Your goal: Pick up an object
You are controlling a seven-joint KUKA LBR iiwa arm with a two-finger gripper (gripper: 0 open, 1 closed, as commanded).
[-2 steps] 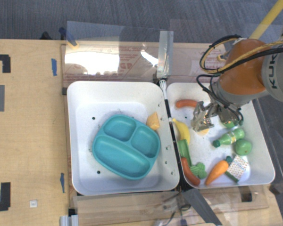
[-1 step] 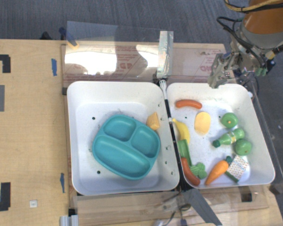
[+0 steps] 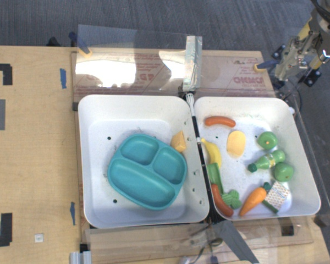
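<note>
Arm: it was at the top right corner of the view, outside both bins, well apart from the objects. Only some mechanism w/ yellow and blue parts was visible there; pose hard to read.
Gripper (image 3: 297, 59): above the floor beside the right bin's (image 3: 305, 147) far right corner, not over any object. State of the fingers: I cannot tell, too small and cluttered.
Left bin (image 3: 93, 120): it carried a teal divided plate (image 3: 147, 171), three compartments, lying flat in the middle-front. A small yellow-orange piece (image 3: 179, 142) was just beside the plate's far right edge, near the wall between the bins.
Right bin, far side: an orange-red sausage (image 3: 220, 122) lay across, and a yellow egg-like piece (image 3: 236, 143) was near it, in front.
Right bin, left wall: a banana (image 3: 212, 152), then a green pc. (image 3: 215, 175), then a red pepper (image 3: 220, 199) w/ a broccoli (image 3: 231, 197) touching it, in a row toward the front.
Right bin, right side: a green apple (image 3: 267, 141), a green bottle-like toy (image 3: 267, 161), another green round fruit (image 3: 284, 172).
Right bin, front: a carrot (image 3: 253, 199) tilted, and a small packet w/ pattern (image 3: 277, 196) just beside it.
Tabletop (image 3: 27, 147): light wood, black marks on the left.
</note>
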